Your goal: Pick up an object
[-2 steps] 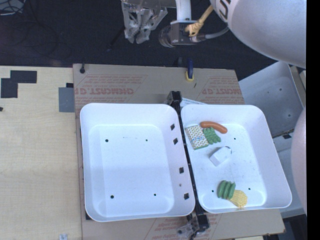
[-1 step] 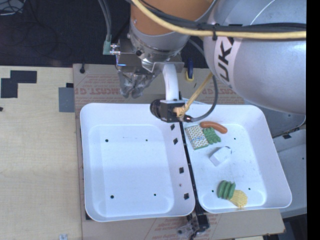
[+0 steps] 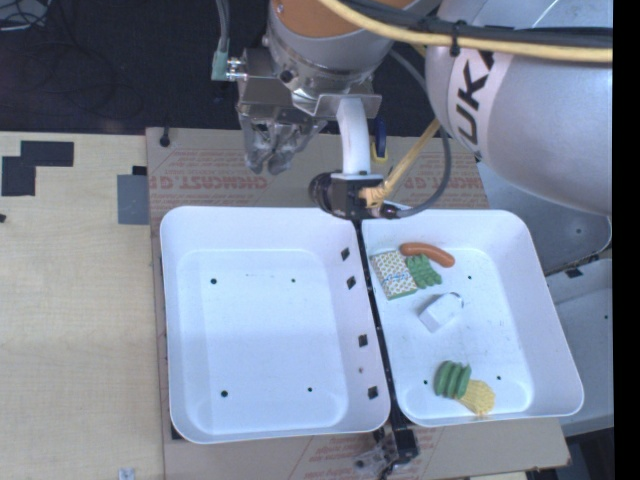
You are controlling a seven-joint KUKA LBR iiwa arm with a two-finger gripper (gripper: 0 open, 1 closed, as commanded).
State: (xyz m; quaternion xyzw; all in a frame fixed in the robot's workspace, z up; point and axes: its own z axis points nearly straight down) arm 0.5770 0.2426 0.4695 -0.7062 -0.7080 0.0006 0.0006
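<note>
We see the grey two-finger gripper (image 3: 272, 150) raised beyond the bins' far edge, its jaws clenched on nothing. The right white bin (image 3: 545, 298) holds a red sausage (image 3: 427, 255), a checked packet (image 3: 393, 273), a white block (image 3: 439, 311) and a green-and-yellow corn cob (image 3: 462, 386).

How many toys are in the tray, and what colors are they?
Orange: 1, the sausage
White: 1, the block
Green and white: 1, the checked packet
Green and yellow: 1, the corn cob
Green: 1, the small piece beside the packet
Total: 5
</note>
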